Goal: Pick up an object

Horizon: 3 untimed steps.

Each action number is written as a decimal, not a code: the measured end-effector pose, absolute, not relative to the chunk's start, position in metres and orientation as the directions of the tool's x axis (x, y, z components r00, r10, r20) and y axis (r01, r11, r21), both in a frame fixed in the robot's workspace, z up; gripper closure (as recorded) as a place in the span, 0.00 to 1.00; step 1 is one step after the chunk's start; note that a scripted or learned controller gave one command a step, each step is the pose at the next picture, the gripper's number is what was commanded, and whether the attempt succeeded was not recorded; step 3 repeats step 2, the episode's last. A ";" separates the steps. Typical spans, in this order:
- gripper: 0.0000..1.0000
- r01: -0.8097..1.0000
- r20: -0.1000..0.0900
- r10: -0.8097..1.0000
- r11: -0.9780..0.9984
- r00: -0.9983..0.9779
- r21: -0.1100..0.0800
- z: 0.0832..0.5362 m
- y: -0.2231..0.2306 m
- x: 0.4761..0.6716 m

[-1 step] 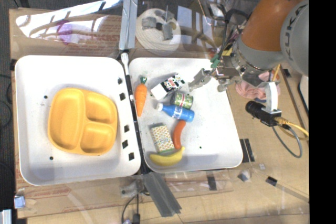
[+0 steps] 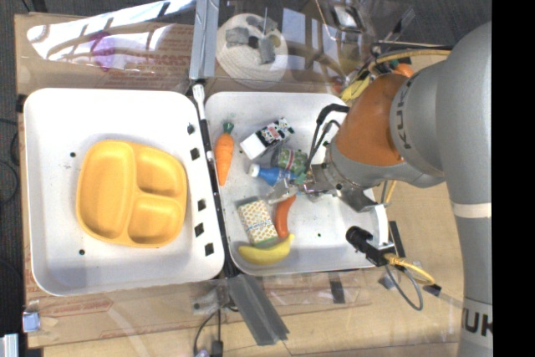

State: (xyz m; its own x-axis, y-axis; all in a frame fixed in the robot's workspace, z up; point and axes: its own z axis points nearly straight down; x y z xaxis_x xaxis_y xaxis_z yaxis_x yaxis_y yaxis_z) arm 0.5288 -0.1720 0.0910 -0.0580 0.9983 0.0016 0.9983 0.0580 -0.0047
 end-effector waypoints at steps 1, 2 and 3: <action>1.00 0.998 0.002 0.998 0.062 -0.062 -0.008 0.099 -0.173 0.529; 1.00 0.996 0.000 0.996 -0.089 0.089 -0.004 0.206 -0.142 0.507; 1.00 0.996 0.000 0.996 -0.089 0.089 -0.004 0.206 -0.142 0.507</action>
